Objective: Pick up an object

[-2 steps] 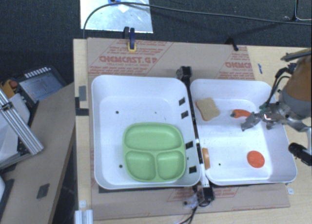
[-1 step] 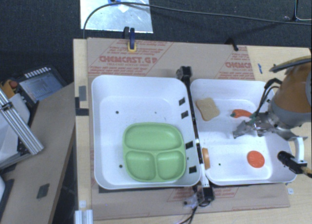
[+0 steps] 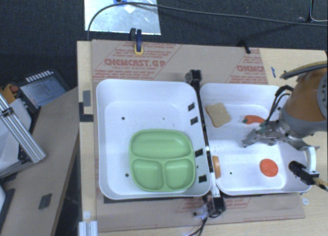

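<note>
At the far left a grey side table (image 3: 48, 142) carries a dark device (image 3: 43, 87) and a metal rail (image 3: 20, 132). The counter (image 3: 169, 58), covered with printed brown board, holds two white bins side by side. A yellow clamp (image 3: 137, 42) grips the board's back edge, and behind it a shiny metal sheet (image 3: 122, 3) lies on the dark floor.

The left bin (image 3: 110, 106) holds a green tray (image 3: 161, 159) with three compartments, set toward the front right of the bin. A black strip (image 3: 201, 127) runs along the join between the two bins.

The right bin (image 3: 241, 92) holds four things. A small orange piece (image 3: 216, 166) lies against its left wall, near the front. A tan, bread-like slice (image 3: 219, 114) lies toward the back left. A carrot-like orange piece (image 3: 253, 119) lies further right, just behind the end effector. A flat red-orange disc (image 3: 268, 168) lies toward the front right, apart from the others.

The arm (image 3: 307, 104) reaches in from the right, its orange band above the grey wrist. The end effector (image 3: 252, 140) is low over the bin floor, between the carrot-like piece and the disc, pointing left. Its fingers look close together, though the picture is too blurred to tell for sure, and nothing shows between them. None of the four things is lifted; each lies on the bin floor.
</note>
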Controlling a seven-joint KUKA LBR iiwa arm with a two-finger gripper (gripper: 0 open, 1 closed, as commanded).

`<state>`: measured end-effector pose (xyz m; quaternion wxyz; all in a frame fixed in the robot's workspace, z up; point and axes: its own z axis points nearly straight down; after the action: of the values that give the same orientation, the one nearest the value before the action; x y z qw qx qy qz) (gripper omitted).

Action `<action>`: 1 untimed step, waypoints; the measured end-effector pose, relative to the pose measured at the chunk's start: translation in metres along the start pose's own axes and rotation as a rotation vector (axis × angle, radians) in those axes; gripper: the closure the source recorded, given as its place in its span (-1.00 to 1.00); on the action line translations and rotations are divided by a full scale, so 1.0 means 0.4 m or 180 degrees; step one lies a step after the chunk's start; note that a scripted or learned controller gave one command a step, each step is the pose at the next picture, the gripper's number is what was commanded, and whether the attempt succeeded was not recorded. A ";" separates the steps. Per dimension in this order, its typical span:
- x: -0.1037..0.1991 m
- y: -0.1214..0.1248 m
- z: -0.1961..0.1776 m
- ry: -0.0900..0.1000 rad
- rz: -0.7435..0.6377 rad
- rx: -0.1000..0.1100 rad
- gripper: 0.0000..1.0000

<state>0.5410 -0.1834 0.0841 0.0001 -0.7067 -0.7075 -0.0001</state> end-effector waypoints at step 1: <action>-0.001 0.003 -0.029 -0.0006 -0.0001 -0.0013 1.00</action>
<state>0.5422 -0.1839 0.0957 -0.0019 -0.7065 -0.7077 -0.0009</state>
